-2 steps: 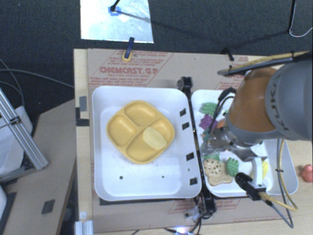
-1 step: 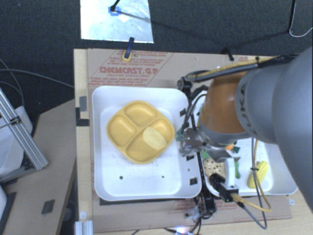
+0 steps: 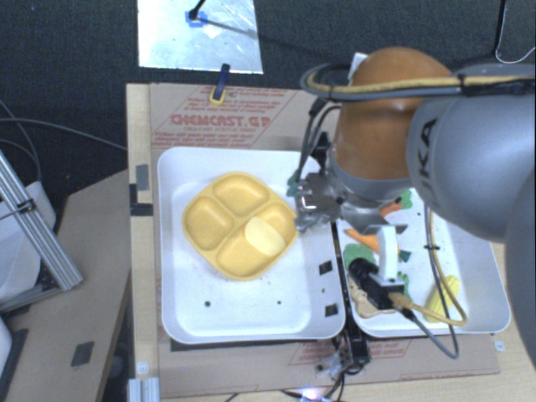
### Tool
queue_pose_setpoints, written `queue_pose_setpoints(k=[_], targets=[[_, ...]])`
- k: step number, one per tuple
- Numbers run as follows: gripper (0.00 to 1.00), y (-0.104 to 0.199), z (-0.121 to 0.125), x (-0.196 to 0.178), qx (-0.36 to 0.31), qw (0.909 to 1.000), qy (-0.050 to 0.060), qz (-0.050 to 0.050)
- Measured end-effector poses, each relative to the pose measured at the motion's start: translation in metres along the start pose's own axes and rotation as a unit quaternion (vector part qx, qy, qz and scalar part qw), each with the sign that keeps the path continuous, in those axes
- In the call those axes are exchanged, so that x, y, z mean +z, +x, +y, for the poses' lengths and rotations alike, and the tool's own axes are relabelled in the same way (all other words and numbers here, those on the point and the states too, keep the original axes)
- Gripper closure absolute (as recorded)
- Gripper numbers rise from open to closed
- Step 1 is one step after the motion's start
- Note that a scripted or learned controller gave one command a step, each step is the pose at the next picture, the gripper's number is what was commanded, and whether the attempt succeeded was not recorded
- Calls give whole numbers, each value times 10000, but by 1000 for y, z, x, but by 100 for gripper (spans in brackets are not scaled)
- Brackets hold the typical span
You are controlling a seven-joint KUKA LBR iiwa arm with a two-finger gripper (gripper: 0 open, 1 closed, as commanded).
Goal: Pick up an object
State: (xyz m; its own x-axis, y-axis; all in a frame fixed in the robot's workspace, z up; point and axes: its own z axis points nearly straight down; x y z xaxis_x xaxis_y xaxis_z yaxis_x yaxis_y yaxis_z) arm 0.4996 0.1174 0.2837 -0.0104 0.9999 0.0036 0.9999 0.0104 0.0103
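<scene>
Gripper [image 3: 304,204] over the right wall of the left bin [image 3: 251,312], opening impossible to tell, nothing seen in its hold, just beside the yellow divided plate [image 3: 226,216] lying flat mid-bin, turned cornerwise, widest compartment toward that wall, no clear long axis.

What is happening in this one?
A grey robot arm reaches in from the right, low over the line where two white bins meet. Its claw sits at the right edge of a yellow divided plate lying in the left bin; I cannot tell whether it has gripped anything. The right bin holds small pieces, among them an orange carrot shape and a yellow piece. Nothing looks lifted yet.
</scene>
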Motion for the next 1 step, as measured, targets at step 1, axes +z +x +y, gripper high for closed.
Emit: queue_pose_setpoints(k=[1], targets=[[100,-5,18,39,52,10000,55,-19]])
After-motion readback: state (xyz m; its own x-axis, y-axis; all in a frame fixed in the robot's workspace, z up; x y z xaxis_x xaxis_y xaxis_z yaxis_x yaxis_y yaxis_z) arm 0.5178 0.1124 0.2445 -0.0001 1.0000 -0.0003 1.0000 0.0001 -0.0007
